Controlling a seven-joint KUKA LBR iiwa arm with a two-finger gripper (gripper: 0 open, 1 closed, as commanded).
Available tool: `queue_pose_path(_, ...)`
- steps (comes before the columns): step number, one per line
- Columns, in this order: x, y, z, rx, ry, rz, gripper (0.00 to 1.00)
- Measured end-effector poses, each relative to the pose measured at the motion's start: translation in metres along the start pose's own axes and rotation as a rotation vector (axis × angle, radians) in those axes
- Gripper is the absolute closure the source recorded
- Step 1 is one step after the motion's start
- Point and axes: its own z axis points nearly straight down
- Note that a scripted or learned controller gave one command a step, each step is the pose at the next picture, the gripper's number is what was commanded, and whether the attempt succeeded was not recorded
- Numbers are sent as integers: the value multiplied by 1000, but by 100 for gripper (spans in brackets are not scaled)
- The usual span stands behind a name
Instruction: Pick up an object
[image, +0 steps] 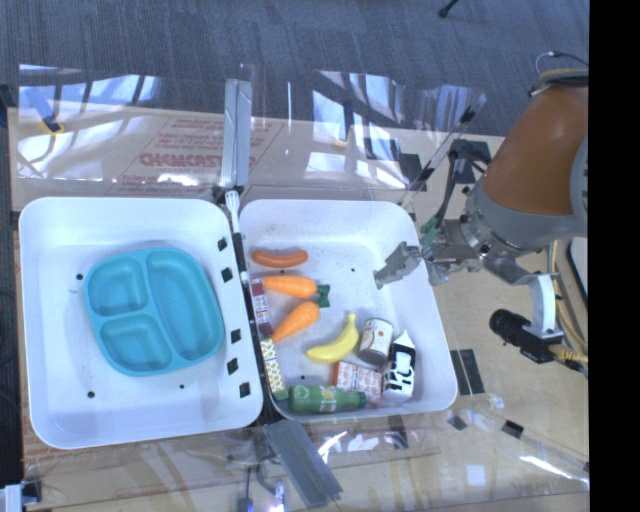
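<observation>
The arm's gripper (398, 264) hangs over the right bin (420, 300), just inside its right wall; whether the jaws are released or clenched I cannot tell. In that bin lie a sausage (279, 258), two carrots (290, 286), a banana (335, 343), a can (375, 340) and a green bottle (325, 399). The left bin (40, 330) holds a blue divided plate (152, 309)

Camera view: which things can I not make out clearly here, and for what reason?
- Tool, camera view: small and dark against the right bin; open or shut is unclear.
- Black-and-white carton: print too small to read.
- Green bottle: label blurred.
- Printed sheet behind the bins: glare washes out its red text.
- Arm: cut off at the right.
</observation>
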Motion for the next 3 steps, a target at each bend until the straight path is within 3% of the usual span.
queue_pose_path(1, 1, 20, 103, 2, 0, 233, 0)
queue_pose_path(2, 52, 9, 199, 2, 1, 195, 0)
queue_pose_path(3, 52, 8, 190, 3, 0, 191, 100)
